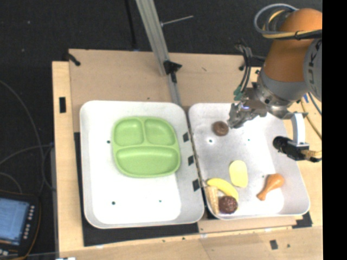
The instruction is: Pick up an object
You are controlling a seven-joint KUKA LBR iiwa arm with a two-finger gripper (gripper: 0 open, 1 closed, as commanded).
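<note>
From my remote seat, starting at the left, I saw a corner of a small lit screen (16, 221) off the bench. Next came the left shallow white bin (97, 199), which carried a light green plastic plate with three compartments (146, 147). The right shallow white bin (287, 196) held the loose pieces: a small round brown lump (220, 128) near its upper left, then a yellow banana-shaped toy (222, 187) touching a dark reddish-brown ball (228, 204) against the front wall, a pale yellow oval slab (238, 173) just above them, and an orange drumstick-shaped piece (270, 184) further right.

The two-finger gripper (236, 118) hung just beside the brown lump, to its right and apart from it; I could not tell from my view how its tips stood, and nothing sat between them.

I judged that lump the likeliest target: light, firm, probably smooth, apt to roll, best pinched across its middle from above.

The bins rested on a pale wooden board (108, 75). A slanted metal pole (154, 31) rose behind, over dark flooring.
</note>
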